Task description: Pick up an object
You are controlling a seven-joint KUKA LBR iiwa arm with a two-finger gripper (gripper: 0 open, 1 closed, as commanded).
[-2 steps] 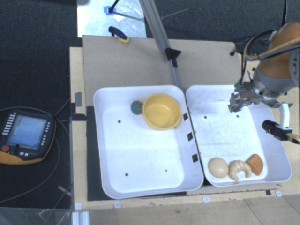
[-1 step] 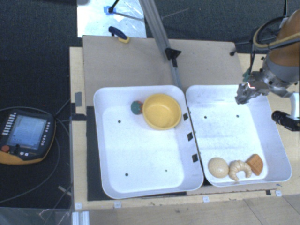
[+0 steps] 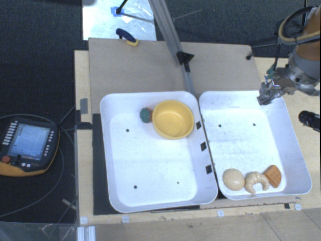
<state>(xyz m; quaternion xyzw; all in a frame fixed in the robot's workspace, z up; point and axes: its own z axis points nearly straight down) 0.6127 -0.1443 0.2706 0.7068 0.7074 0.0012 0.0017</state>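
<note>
In the left bin (image 3: 150, 185) a yellow bowl (image 3: 173, 119) sits at the back right, with a small dark green ball (image 3: 146, 115) touching its left side. The right bin (image 3: 251, 134) holds a beige round bun (image 3: 233, 178), a pale croissant (image 3: 256, 181) and an orange waffle piece (image 3: 273, 175) in a row along its front edge. My gripper (image 3: 266, 94) hangs over the right bin's back right corner, far from the three food items. Nothing shows between its fingers.
A slanted metal pole (image 3: 168, 26) with a black clamp (image 3: 184, 58) stands behind the bins. A blue and yellow clip (image 3: 126, 36) lies on the back of the board. A teach pendant (image 3: 27, 145) rests on the floor at the left.
</note>
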